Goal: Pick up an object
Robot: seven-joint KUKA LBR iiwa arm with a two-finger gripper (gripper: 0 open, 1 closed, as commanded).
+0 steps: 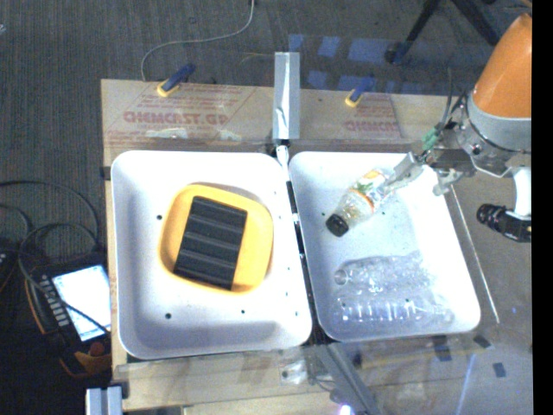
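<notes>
1. Clear plastic, dark cap: the small bottle [357,201] I am here for lies tilted on its side in the right bin [462,275], cap end pointing down-left toward the bin's middle, its other end up-right toward my gripper [421,164]
2. A band of yellow, green and white label wraps the bottle near its middle; the body is see-through and the white floor shows through it
3. My gripper sits at the bottle's upper end, in the bin's far right corner; from this height I cannot tell how my jaws stand, nor whether they touch the bottle
4. My arm [508,85] comes in from the right, grey at the wrist with a smooth orange dome above
5. A second, larger clear bottle [389,288] lies crumpled along the near side of the same bin, glassy and creased, well apart from the small one
6. The left bin [138,318] is matte white with rounded corners; in it rests a yellow tray-like object [177,214] with rounded edges, and on that a black ribbed block [210,242] with parallel grooves across it
7. Both bins sit on a brown board [190,115] printed with faded red lettering, two blue-and-yellow clamps [175,79] at its far edge
</notes>
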